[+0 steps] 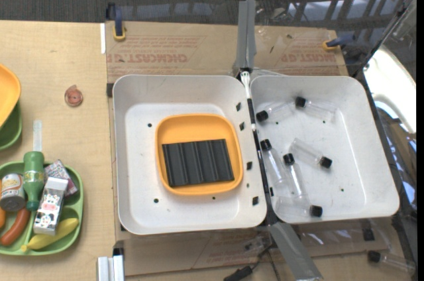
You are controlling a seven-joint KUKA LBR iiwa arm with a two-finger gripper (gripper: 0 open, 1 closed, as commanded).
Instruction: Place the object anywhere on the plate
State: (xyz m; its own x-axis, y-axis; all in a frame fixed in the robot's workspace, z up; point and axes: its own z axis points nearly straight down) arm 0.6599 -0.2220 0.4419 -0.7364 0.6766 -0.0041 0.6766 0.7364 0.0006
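Camera view, looking down on both bins. I can't tell if the gripper is open or closed, nothing in this shot settles it.

The bin on the side the arm reaches in from (361, 140) has a bunch of clear plastic tubes with black caps (306, 155) scattered over its floor, roughly six going by the caps. A couple lie along the edge next to the other bin and one cap sits down at the near corner. They all lie flat at random angles, and none of them is on the plate.

The bin farther from the arm's side (139, 160) holds the yellow-orange plate (199, 124), pretty much dead centre. A dark grey ribbed pad (199, 162) lies flat on the plate and covers most of its middle.

Past that bin, out on the wooden bench, there's a green tray (71, 225) loaded with toy food, with a small green bottle (33, 173) on it. An orange bowl (6, 97) pokes in at the frame edge, and a little pinkish round thing (74, 96) sits on its own. Both bins rest on brown cardboard (172, 51).
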